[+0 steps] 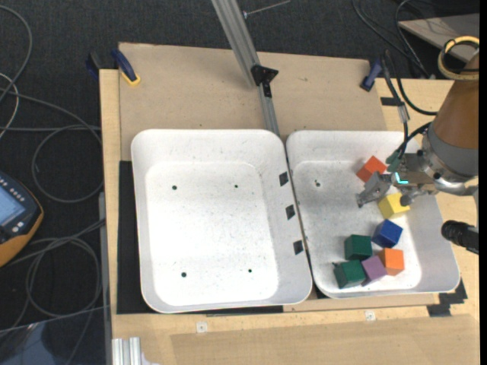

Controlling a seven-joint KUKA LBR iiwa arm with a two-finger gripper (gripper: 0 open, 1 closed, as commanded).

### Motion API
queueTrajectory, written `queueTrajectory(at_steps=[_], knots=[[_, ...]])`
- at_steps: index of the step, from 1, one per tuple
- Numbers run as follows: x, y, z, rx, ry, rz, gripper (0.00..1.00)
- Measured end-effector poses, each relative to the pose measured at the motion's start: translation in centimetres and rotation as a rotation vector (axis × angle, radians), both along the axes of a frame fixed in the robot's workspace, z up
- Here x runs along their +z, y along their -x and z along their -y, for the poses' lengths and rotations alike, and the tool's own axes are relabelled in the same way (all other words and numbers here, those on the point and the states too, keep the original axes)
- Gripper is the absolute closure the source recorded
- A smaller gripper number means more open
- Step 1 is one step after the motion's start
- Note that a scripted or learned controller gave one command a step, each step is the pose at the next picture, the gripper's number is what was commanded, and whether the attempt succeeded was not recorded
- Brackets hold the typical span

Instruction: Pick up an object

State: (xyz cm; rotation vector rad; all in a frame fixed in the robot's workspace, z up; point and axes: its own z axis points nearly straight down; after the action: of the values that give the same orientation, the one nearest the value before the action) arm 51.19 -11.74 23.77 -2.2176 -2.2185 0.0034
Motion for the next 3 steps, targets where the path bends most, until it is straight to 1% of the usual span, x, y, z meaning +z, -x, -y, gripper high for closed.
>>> queueTrajectory(at_steps=[1, 2, 3], knots=[[0.1, 0.0, 0.0, 0.000, 0.001, 0.004, 0.00], [-6.1, -0.2, 0.2, -0.001, -0.001, -0.003, 0.00], [-11.0, -0.1, -0.9, 0.000, -0.001, -0.002, 0.00]])
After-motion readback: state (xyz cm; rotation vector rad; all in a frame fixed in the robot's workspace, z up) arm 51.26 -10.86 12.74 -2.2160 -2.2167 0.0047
